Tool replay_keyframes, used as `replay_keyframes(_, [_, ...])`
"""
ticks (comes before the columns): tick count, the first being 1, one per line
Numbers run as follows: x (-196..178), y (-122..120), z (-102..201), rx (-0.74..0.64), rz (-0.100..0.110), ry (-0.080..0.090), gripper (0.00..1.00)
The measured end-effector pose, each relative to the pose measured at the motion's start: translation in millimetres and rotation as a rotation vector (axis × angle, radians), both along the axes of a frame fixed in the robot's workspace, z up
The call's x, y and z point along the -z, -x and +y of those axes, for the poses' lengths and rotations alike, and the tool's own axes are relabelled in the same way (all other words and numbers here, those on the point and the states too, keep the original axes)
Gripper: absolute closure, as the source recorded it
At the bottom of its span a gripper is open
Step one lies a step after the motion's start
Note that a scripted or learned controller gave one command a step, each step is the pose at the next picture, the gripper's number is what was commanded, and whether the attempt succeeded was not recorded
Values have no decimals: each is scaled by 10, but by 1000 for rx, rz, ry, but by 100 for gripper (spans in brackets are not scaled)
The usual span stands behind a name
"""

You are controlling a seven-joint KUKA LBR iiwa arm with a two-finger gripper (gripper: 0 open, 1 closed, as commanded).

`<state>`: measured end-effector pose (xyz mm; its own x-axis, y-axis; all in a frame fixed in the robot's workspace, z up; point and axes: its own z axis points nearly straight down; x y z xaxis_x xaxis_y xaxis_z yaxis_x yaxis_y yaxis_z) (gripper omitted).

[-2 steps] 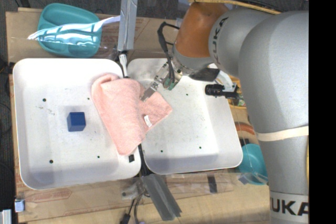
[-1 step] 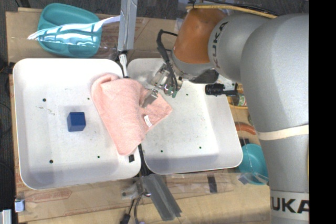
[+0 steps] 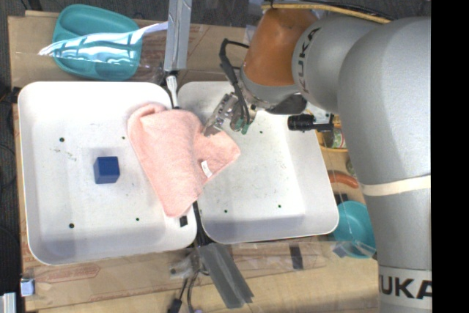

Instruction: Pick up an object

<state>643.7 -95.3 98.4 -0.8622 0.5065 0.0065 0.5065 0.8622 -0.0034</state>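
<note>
Gripper low over the right bin beside the pink cloth

The grey arm [image 3: 366,84] reaches in from the right, its orange band [image 3: 275,48] above the wrist, and the gripper [image 3: 229,115] hangs low over the upper left part of the right bin [image 3: 293,209]. Whether it is apart or together I cannot tell, for the tips are small and blurred against the bin floor. They sit just at the upper right edge of the pink cloth [image 3: 176,157], though contact cannot be made out.

The pink cloth lies draped across the rims where the two bins meet, most of it in the left bin [image 3: 51,179], one corner spilling into the right bin below the gripper. A small white tag shows near its right edge.

A blue cube [image 3: 107,169] rests on the left bin's floor, well apart from the cloth. On the wooden surface [image 3: 110,271] behind the left bin lies a teal scoop [image 3: 95,40]
</note>
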Motion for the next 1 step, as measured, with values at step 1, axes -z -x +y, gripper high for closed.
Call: replay_keyframes(1, [-914, 104, 771, 553, -3, 4, 100])
